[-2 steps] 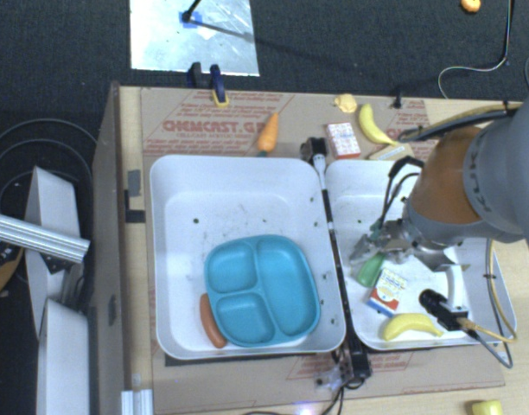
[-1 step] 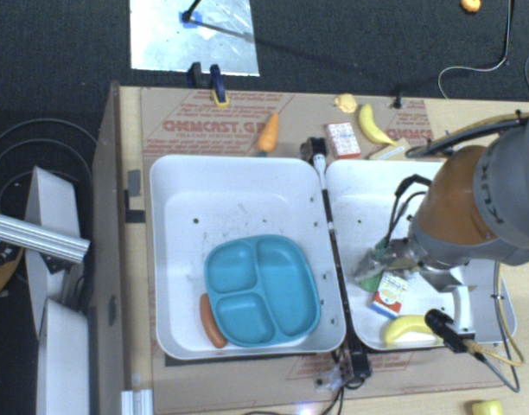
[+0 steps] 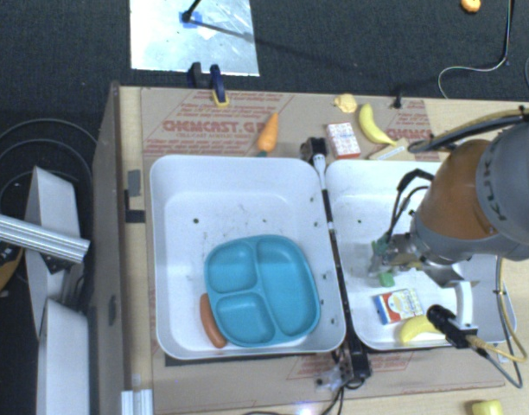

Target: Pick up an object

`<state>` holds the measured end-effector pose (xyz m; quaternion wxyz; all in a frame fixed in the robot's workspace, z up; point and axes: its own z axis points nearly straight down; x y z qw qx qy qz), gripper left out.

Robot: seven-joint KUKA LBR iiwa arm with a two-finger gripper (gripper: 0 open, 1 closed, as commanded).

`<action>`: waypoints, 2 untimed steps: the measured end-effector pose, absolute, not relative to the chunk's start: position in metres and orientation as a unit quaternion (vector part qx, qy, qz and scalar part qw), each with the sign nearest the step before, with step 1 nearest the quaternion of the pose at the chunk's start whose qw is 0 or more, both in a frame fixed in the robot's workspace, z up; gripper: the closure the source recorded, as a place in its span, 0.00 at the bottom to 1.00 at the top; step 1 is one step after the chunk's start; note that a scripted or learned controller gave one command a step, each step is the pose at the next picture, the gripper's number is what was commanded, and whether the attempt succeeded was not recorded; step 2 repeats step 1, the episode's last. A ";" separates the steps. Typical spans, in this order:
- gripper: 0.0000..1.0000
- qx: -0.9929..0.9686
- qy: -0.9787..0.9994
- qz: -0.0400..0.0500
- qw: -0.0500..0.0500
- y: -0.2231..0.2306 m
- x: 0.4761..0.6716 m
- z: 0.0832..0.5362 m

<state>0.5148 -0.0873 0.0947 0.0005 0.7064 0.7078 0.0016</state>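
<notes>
The end effector point(image 3: 387, 262) sits low in the right bin point(image 3: 355, 193), its grip state impossible to tell. Just below it lie a small carton point(image 3: 398, 305) and a banana point(image 3: 413, 328) near the bin's front wall.

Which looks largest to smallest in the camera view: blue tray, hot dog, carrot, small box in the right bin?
1. Blue tray
2. Hot dog
3. Small box and carrot look alike, so I cannot rank them.
</notes>
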 end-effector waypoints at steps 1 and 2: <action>1.00 0.703 0.711 0.005 0.004 -0.033 0.562 0.190; 1.00 0.703 0.711 0.005 0.004 -0.033 0.562 0.190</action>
